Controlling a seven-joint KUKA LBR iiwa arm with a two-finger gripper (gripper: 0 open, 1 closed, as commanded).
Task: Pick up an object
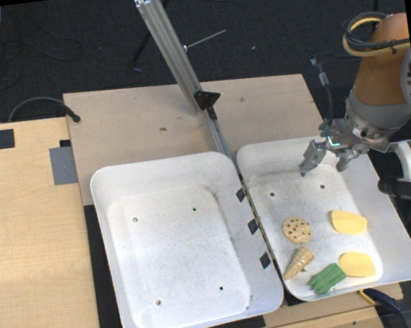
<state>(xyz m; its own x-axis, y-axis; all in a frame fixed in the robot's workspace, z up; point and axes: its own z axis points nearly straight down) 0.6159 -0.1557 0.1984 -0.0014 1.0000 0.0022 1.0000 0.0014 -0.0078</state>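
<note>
Jaws spread apart, nothing between them; gripper hangs over the far part of the right bin, above bare white floor, well apart from every item in it. One finger angles toward the left of the view, the other toward the near right. Grey wrist behind it, orange band of the arm above, arm entering from the right edge of the view.

Pickable items all sit in the near half of the right bin. Chocolate-chip cookie round, tan with dark spots, near the bin's left wall. Waffle cone, tan, lying on its side just in front of the cookie, tip pointing toward the near left. Green ridged item, looks like a toy vegetable, type unclear, at the near edge just right of the cone. Two yellow pieces, exact kind unclear: far yellow piece right of the cookie, near yellow piece just beside the green item, maybe touching it, cannot tell.

Left bin white, speckled floor with small dark holes. Bins side by side, black clips along the shared edge. Slanted aluminium rail runs from the far top down to the junction of the bins. Tan wooden bench at left, dark floor with cables beyond.
</note>
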